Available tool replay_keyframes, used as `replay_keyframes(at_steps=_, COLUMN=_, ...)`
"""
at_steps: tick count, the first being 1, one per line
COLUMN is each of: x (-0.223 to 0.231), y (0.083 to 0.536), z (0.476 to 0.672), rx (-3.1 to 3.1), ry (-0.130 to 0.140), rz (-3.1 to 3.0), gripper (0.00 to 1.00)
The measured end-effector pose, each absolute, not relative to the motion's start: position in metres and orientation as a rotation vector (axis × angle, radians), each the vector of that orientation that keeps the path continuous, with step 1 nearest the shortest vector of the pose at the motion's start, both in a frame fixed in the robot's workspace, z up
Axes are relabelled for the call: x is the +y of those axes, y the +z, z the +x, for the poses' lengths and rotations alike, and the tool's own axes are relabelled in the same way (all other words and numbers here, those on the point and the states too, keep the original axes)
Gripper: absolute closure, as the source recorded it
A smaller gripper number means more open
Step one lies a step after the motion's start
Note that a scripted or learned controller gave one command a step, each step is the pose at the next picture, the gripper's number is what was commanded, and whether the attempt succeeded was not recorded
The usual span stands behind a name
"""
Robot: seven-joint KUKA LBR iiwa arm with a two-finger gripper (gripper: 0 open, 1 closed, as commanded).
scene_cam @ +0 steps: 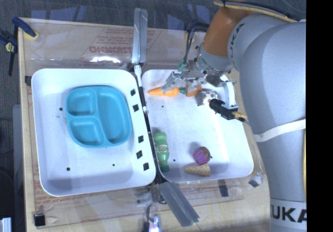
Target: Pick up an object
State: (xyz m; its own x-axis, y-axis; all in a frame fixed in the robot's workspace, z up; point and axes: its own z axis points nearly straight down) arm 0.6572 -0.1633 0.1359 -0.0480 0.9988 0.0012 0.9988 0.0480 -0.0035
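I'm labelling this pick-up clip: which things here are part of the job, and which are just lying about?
Part of the job:
gripper, at the far end of the right bin
toy carrot, right by the gripper

Lying about:
green bottle
purple ice-cream cone
blue divided plate in the left bin

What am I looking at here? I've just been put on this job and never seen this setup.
One camera looks down at a slant on a bench with two white bins. The big grey machine on the right is a robot arm; its hand sits low in the right bin, at a toy carrot. Whether it grips the carrot is unclear. That bin also holds a green bottle and an ice cream cone. The left bin holds a blue divided plate.
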Motion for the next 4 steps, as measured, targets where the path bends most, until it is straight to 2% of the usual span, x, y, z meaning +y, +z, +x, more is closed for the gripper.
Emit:
replay_keyframes(at_steps=1, x=-0.210, y=0.118, z=0.658, rx=-2.320, ry=0.000, rz=-2.115, gripper=0.00)
replay_keyframes(at_steps=2, x=-0.208, y=0.092, z=0.658, rx=-2.313, ry=0.003, rz=-2.118, gripper=0.00)
replay_keyframes(at_steps=3, x=-0.206, y=0.099, z=0.658, rx=-2.315, ry=0.007, rz=-2.105, gripper=1.00)
replay_keyframes(at_steps=4, x=-0.206, y=0.099, z=0.658, rx=-2.316, ry=0.007, rz=-2.105, gripper=0.00)
